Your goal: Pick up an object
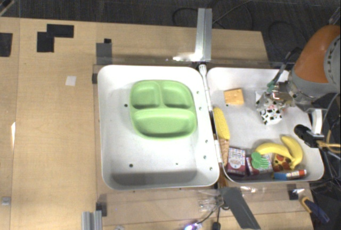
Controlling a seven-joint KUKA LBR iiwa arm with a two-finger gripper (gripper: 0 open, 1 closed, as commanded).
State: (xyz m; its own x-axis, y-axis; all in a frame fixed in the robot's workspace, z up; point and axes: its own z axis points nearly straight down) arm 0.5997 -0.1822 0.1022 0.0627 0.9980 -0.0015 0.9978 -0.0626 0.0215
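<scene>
My gripper (275, 97) hangs over the upper right of the right bin (242, 75), the orange-banded arm coming in from the right. Directly under and touching or nearly touching it sits a small white object with black spots (270, 114). Whether the gripper holds it is unclear. An orange square block (234, 97) lies to the left of the gripper. A yellow corn cob (221, 123) lies along the bin's left wall. Two bananas (283, 149) rest near the front right.
A purple packet (237, 162), a green item (261, 161) and a red marker (291, 174) crowd the right bin's front edge. The left bin (114, 133) holds a green divided plate (162, 108). A metal post (204, 32) stands behind the bins.
</scene>
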